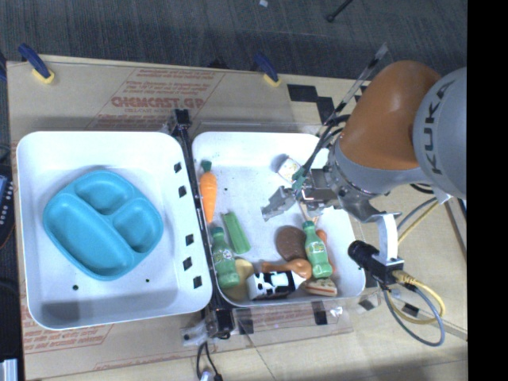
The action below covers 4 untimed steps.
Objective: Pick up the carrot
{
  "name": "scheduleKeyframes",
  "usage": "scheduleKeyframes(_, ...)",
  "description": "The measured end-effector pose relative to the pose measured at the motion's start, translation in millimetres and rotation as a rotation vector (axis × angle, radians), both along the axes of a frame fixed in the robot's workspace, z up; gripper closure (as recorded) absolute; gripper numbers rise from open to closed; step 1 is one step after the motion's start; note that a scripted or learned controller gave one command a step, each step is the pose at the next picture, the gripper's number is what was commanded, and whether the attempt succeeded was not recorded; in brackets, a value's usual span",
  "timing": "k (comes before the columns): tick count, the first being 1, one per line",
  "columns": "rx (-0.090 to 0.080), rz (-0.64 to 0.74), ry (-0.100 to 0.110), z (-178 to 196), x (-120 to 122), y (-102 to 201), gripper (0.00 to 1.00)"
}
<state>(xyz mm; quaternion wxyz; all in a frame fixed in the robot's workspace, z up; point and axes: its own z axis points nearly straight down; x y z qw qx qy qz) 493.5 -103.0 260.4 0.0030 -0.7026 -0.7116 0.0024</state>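
You are looking down at a bench (95,94) covered with a brown cardboard sheet (159,90) printed in red, and blue clamps (36,62) pin its far edge, a second one (266,67) sitting further right. Two shallow white bins rest directly on it, touching along their inner walls: the left bin (32,213) and the right bin (254,145). At the right of the bench, just beside the right bin, yellow and grey cables (421,308) loop across the cardboard.
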Motion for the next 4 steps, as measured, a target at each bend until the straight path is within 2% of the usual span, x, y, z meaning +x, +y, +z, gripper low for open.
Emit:
scheduleKeyframes(1, -0.002, -0.048, 0.01, -93.4, 57.1, -5.5, 0.0)
scheduleKeyframes(2, -0.006, -0.01, 0.002, -170.3, 123.1, -2.8, 0.0)
scheduleKeyframes(3, -0.005, -0.199, -0.005, -168.3, 124.6, 4.7, 0.0)
scheduleKeyframes(4, -0.004, -0.744, -0.002, -168.2, 123.7, 2.7, 0.0)
